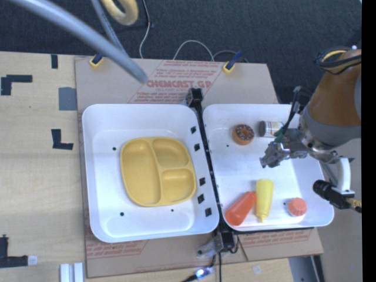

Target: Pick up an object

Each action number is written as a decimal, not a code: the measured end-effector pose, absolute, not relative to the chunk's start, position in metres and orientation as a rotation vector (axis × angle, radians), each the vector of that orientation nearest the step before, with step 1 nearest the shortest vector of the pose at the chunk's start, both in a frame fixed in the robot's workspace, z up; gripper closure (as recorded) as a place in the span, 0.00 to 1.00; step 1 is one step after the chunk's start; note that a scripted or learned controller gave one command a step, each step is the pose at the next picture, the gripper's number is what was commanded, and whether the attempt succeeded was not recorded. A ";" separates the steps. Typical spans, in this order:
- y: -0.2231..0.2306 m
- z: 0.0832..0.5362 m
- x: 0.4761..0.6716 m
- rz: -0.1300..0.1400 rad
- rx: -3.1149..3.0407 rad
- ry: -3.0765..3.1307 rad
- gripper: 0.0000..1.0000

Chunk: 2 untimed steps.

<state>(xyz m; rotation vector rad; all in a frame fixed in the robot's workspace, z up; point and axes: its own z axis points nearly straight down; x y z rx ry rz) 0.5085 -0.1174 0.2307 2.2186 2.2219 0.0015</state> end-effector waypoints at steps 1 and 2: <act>-0.077 0.223 0.534 0.000 2.216 2.229 1.00; -0.028 0.212 0.555 -0.002 2.216 2.230 1.00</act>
